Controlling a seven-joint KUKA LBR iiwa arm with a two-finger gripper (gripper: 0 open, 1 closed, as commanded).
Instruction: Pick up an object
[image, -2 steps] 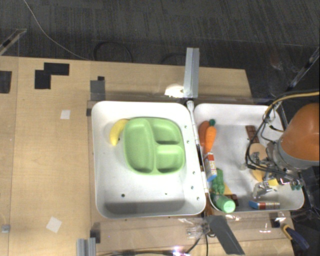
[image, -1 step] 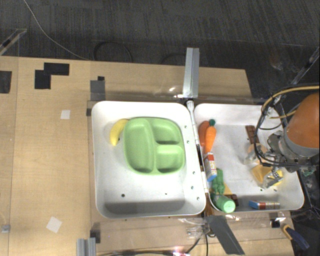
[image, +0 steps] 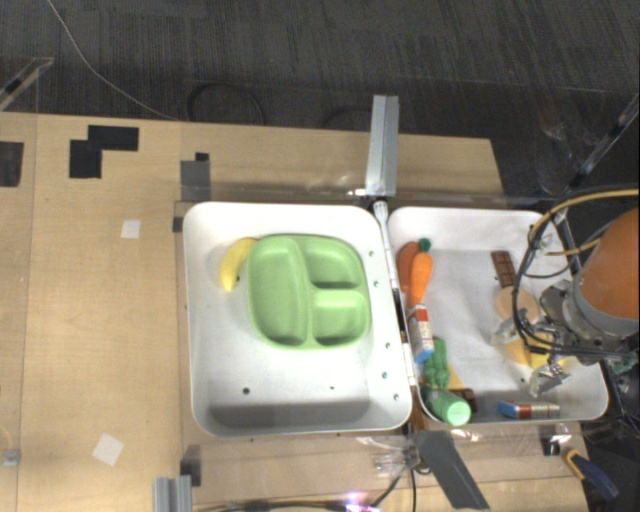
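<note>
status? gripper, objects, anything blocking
Gripper low in right bin, near its front right corner. Carrot and green bottle lie along the left wall, untouched. Cables crowd the wrist.

— What colours sit in the left bin (image: 200, 330)?

— The bin is white. In it, a light green tray (image: 305, 290) and a yellow banana (image: 234, 264) at the tray's upper left.

— And the right bin (image: 470, 300)?

— White too. An orange carrot (image: 415, 275) with a dark green top, a green bottle (image: 447, 405), a brown bar (image: 503, 268).

— The bench (image: 90, 330)?

— Pale wood grain, black patches at upper left. The arm (image: 610, 275) shows orange above grey.
</note>
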